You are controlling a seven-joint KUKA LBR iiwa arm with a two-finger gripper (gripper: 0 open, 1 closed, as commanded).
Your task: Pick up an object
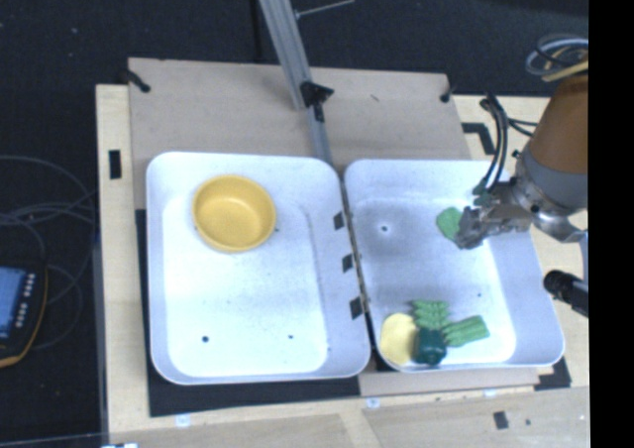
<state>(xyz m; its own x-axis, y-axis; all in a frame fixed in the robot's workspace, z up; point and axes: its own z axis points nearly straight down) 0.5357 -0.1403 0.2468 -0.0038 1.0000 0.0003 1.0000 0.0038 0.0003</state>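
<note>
- Even overhead light; the two white bins are bright, nearly washed out.
- The dark floor around the bench is dim and grainy.
- Soft overall focus, with faint, short shadows.

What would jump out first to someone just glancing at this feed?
The yellow bowl sits alone in the upper left of the left bin. In the right bin, the arm's pincer is down at a small green object near the middle; whether it grips it cannot be told. A cluster of a yellow piece, a dark teal piece and green toys lies at that bin's near edge.
</note>
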